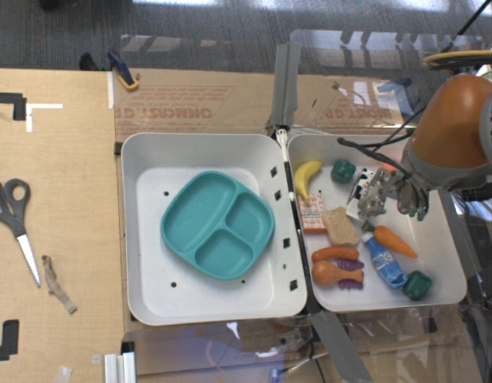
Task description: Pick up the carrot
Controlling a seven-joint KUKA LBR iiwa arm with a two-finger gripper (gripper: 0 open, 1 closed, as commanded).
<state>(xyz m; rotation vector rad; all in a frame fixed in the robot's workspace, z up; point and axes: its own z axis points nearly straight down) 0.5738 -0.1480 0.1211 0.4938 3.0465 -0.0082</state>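
Right bin (450,238): carrot (394,241) lying beside blue bottle (384,263); claw (375,201) just above-left of carrot, finger spacing impossible to tell, nothing visibly gripped.

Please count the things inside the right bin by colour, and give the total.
Orange: 3, the carrot and two others
Green: 2
Yellow: 1, banana
Blue: 1, bottle
Tan: 1, bread slice
Purple: 1
Red-white: 1, box
Total: 10
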